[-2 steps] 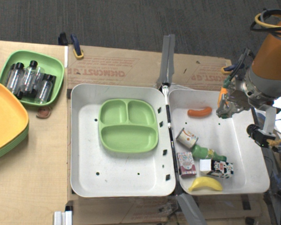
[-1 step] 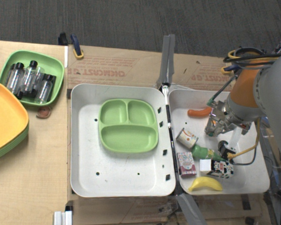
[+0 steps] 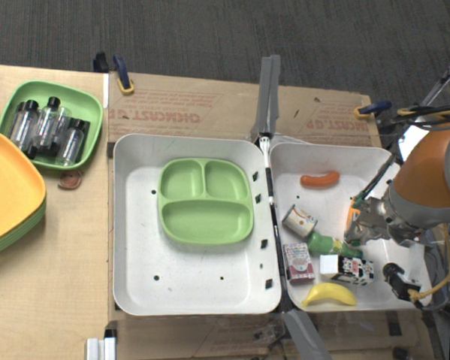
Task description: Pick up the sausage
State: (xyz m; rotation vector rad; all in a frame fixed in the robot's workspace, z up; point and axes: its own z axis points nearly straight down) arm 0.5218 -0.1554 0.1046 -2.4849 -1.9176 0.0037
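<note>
So the bench [image 3: 45, 309] carries two white bins side by side. The left bin [image 3: 129, 283] has a green divided plate [image 3: 206, 200] sitting in it, toward its far edge. The right bin [image 3: 286, 160] is where all the clutter is, and the arm [image 3: 428, 179] hangs over that bin's right edge.

The sausage [image 3: 320, 179] lies on its own near the far edge of the right bin, roughly mid-way along it, with its long axis running about left-to-right, parallel to that far edge, slightly curved. Nothing touches it, which is nice.

The gripper [image 3: 363, 229] sits lower, around the middle of the bin toward the right side, over a green item [image 3: 323, 241] and a small printed box [image 3: 353, 269]. So the sausage lies up and to the left of the jaws, toward the far edge, a fair gap away. Honestly can't tell whether the jaws are spread or pressed together; nothing visibly sits between them.

Smaller stuff: banana [image 3: 330, 295] at the near edge, pink packet [image 3: 299, 261] by the left wall.
</note>
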